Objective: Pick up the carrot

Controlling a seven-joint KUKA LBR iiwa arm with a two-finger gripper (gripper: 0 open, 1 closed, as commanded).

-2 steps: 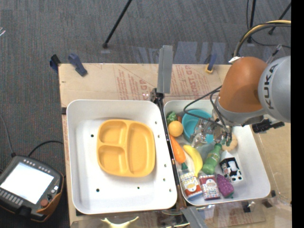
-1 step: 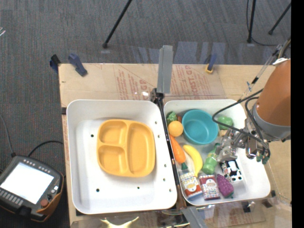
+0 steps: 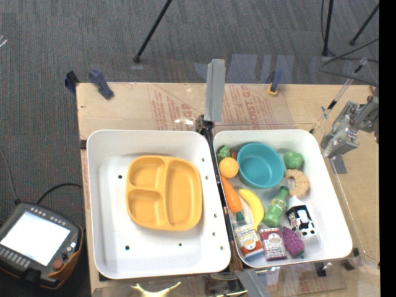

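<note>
The carrot (image 3: pixel 232 195) is orange with a green top and lies at the left side of the right bin (image 3: pixel 334 193), between an orange fruit (image 3: pixel 228 167) and a banana (image 3: pixel 252 204). My gripper (image 3: pixel 339 142) hangs at the right edge of the view, above the right bin's far right rim, well away from the carrot. Nothing shows between its fingers.
The right bin also holds a teal bowl (image 3: pixel 260 164), a green bottle (image 3: pixel 276 207), a green pepper (image 3: pixel 293 160), a pastry (image 3: pixel 297 182), a milk carton (image 3: pixel 302 221), small boxes (image 3: pixel 271 243) and purple grapes (image 3: pixel 292 241). A yellow divided plate (image 3: pixel 164 192) sits in the left bin (image 3: pixel 105 197).
</note>
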